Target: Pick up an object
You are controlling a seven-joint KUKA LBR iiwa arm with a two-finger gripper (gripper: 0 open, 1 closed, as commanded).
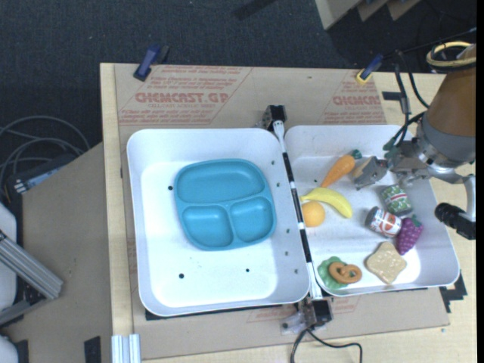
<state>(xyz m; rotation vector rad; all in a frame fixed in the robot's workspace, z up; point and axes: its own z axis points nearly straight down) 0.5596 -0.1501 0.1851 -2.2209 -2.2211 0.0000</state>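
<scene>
Nearest, a toast slice (386, 262) lay below the banana (330, 201) in the right bin (446, 267), grapes (408, 234) beside. Farther up-right of the banana, the gripper (372, 171) hovered by the carrot (338, 169); I cannot tell its fingers' spread.

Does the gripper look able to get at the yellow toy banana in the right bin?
Probably yes: the yellow toy banana lies uncovered, just left of the gripper; only the orange ball touches it.
</scene>
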